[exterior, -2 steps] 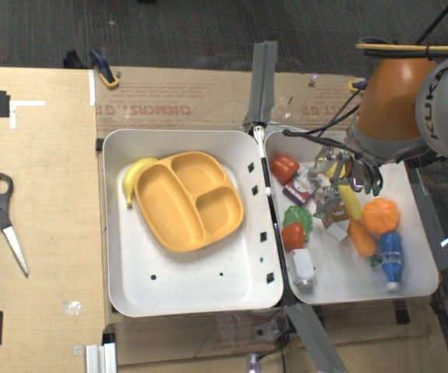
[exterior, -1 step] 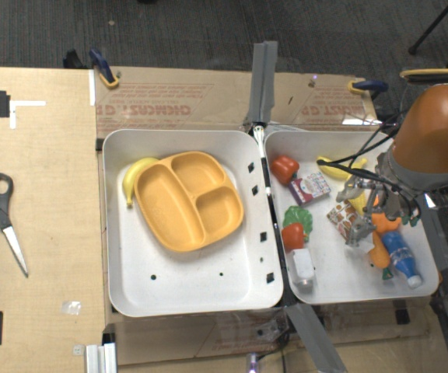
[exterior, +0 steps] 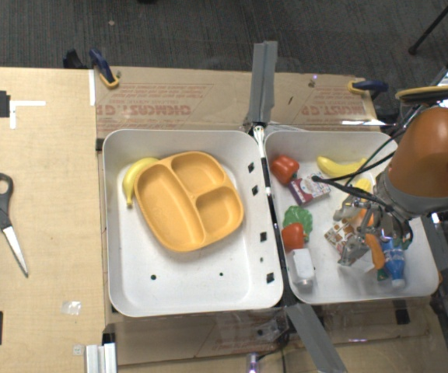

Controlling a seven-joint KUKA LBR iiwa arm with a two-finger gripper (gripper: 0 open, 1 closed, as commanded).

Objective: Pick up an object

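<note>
Camera view, looking down at a slant, recorded two white bins side by side; left bin [exterior: 131, 286] held a yellow divided plate [exterior: 187, 200] with a banana [exterior: 134, 176] tucked against its upper-left rim, touching it; right bin [exterior: 418, 282] held the loose clutter from which a pick could be made.

Right bin contents: a red pepper [exterior: 285, 167] near the upper-left corner; a small pink-and-white packet [exterior: 311, 189] just beside it; a second banana [exterior: 341, 165] along the top wall; a green-and-red vegetable [exterior: 295, 225] by the divider; a white bottle [exterior: 302, 264] below it.

Arm entered from the right, orange band [exterior: 432, 152] uppermost; gripper [exterior: 362, 235] stood low over the right half of that bin, amid a knot of small items including an orange piece [exterior: 373, 249] and a blue item [exterior: 394, 267]; these lay crowded together, touching, likely why the tool was placed there.

Grasp state: cannot be told; wrist, cables and clutter overlapped, and no object could be confirmed as held.

Bench to the left carried scissors [exterior: 5, 216], well apart from both bins.
</note>
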